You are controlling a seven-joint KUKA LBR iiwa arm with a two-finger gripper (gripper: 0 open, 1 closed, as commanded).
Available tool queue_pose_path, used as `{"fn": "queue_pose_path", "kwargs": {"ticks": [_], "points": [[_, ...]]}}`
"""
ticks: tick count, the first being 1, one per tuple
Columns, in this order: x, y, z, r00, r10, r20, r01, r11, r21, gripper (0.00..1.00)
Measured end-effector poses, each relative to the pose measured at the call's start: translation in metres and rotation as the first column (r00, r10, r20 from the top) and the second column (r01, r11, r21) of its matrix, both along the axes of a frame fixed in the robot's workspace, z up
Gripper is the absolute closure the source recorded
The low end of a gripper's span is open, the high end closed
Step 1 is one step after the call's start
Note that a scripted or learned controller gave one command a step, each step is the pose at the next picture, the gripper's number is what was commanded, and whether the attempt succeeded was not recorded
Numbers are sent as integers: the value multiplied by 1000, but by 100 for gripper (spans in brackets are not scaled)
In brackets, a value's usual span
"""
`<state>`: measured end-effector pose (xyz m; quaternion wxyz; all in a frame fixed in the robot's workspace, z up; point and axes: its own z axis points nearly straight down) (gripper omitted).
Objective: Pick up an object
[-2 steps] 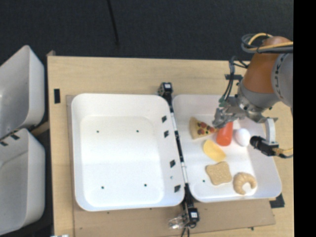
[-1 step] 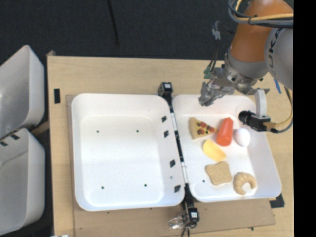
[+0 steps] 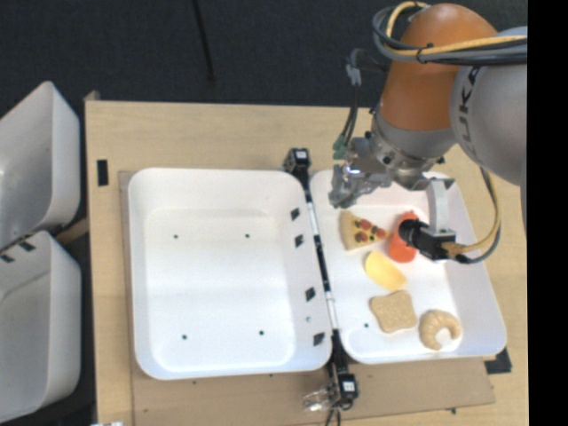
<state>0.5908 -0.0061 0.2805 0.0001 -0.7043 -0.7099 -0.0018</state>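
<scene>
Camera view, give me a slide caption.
Grey arm's gripper hovers above the right white bin holding a pizza slice toy, yellow piece, toast and croissant.

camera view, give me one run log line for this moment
arm: over right bin | gripper: above pizza slice, nothing seen held | right bin: pizza slice, orange piece, yellow piece, toast, croissant

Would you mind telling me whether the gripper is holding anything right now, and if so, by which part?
Nothing is seen held. The gripper hovers at the right bin's upper left, just above the pizza slice, with no object visible between its fingers.
</scene>
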Motion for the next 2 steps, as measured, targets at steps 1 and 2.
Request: {"fn": "queue_pose_path", "kwargs": {"ticks": [1,2], "points": [[-22,53,27,1000,1,1,-1,1000,0,100],[-62,73,78,1000,-2,3,2,1000,0,100]]}}
